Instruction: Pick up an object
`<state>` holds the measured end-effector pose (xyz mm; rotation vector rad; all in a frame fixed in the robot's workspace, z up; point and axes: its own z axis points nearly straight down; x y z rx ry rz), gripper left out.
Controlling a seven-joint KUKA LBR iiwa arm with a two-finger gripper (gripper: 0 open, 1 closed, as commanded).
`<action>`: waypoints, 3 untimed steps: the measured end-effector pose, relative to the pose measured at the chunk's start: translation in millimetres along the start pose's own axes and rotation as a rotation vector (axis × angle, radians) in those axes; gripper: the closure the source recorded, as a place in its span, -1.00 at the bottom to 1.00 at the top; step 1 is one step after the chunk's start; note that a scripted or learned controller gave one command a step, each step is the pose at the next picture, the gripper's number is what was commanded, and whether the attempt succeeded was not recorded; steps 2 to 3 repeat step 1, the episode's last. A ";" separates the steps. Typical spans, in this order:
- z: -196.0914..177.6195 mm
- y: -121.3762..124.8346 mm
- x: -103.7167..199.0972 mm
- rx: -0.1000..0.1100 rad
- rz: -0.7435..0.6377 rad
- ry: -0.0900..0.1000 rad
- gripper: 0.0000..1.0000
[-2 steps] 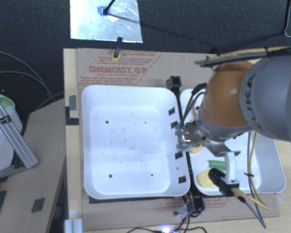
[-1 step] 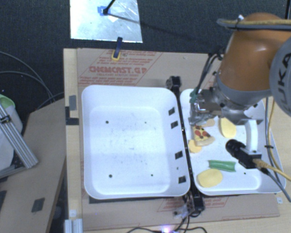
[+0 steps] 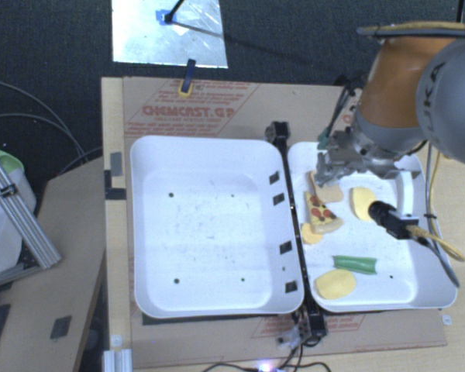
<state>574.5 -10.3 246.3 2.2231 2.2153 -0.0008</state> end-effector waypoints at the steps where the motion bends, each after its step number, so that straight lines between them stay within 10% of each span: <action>1: -3.4 -2.5 3.8 0.000 -0.006 0.002 -1.00; 3: -3.4 -2.5 3.8 0.000 -0.006 0.002 -1.00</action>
